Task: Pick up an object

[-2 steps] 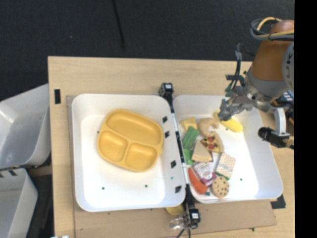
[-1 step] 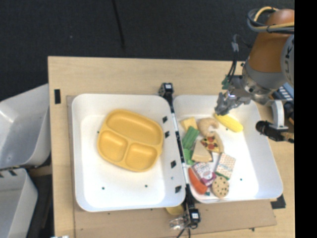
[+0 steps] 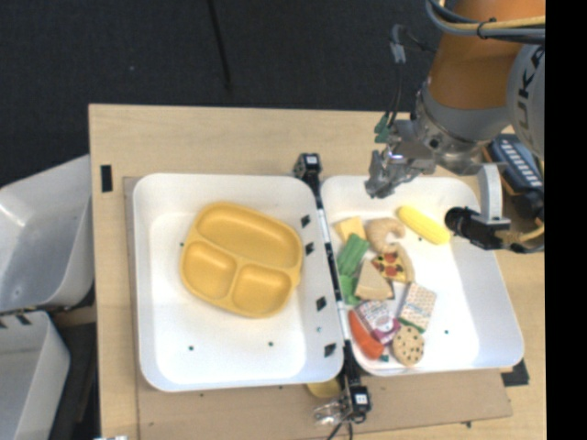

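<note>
- Two white bins sit side by side on the bench: the left bin [image 3: 165,337] and the right bin [image 3: 477,328].
- The left bin carries a yellow divided plate [image 3: 240,258] with three compartments, lying slightly left of the bin's middle.
- The right bin carries a heap of toy food crowded against its left wall.
- In the heap: a yellow banana [image 3: 424,225] at the upper right, a tan croissant-like piece [image 3: 385,234], a green vegetable [image 3: 351,255], a pizza slice [image 3: 391,266], a carrot [image 3: 366,335] and a chocolate-chip cookie [image 3: 407,345] at the near end.
- The gripper [image 3: 382,180] hangs over the far left corner of the right bin, above the heap rather than in it.
- Nothing sits between its fingers, and the croissant-like piece and the banana lie nearest, both just toward the camera from the fingertips.
- Whether the jaws are spread or closed I cannot tell; they appear as one dark, blurred shape.
- The arm [image 3: 477,53], orange at its upper part, reaches in from the right.
</note>
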Controlling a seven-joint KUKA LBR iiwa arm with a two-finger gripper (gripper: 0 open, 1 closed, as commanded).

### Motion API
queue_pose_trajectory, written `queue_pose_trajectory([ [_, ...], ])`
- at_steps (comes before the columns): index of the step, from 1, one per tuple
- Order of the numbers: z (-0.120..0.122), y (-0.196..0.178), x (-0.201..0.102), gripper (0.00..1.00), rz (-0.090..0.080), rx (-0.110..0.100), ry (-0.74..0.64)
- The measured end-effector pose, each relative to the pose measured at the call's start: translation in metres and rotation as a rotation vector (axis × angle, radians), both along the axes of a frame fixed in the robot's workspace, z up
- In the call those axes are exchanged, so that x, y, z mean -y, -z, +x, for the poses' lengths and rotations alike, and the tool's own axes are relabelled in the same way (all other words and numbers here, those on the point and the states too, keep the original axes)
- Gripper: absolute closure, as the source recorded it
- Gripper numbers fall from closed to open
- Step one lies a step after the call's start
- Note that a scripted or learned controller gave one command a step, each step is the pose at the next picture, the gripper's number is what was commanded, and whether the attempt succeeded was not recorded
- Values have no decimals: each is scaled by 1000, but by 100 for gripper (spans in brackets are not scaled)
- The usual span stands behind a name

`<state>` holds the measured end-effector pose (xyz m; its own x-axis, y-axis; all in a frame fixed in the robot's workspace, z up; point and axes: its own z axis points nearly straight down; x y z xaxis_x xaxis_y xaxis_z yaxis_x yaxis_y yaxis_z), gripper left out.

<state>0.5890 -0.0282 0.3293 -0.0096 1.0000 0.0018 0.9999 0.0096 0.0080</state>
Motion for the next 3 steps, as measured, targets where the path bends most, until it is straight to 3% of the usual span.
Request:
queue_pose_trajectory([
  [1, -17, 91, 90, 100, -5, -14, 17],
  [2, -89, 48, -22, 100, 2, -8, -2],
  [3, -99, -70, 3, 100, -3, 6, 8],
])
